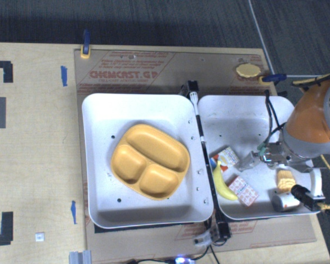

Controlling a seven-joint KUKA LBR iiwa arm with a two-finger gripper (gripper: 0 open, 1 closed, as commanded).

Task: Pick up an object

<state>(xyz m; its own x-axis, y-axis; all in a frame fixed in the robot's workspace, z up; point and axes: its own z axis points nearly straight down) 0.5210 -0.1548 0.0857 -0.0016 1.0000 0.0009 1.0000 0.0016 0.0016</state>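
We find the arm (313, 122) reaching in from the right over the right bin (236, 111), with its orange band above the bin's right wall. The gripper (253, 159) sits low near the middle of that bin and points left. We cannot tell how far it is open, and we see nothing held in it.

All the items open to pick-up lie in the right bin. A small carton (226, 157), white with orange and red print, lies just left of the gripper; we cannot tell whether the two touch. A banana (223, 185) lies along the bin's left wall, on the near side of the carton. A patterned packet (243, 190), red on white, lies tilted just right of the banana. A small tan piece (285, 177) lies toward the near right corner; its kind is unclear.

The left bin (99, 147) holds one yellow divided tray (149, 161), set at a slant in the middle with three humps uppermost. Both bins rest on a cardboard sheet (154, 73) with red print, laid on the pale bench (33, 158). A tan disc (248, 70) lies on the sheet beyond the right bin's far edge.
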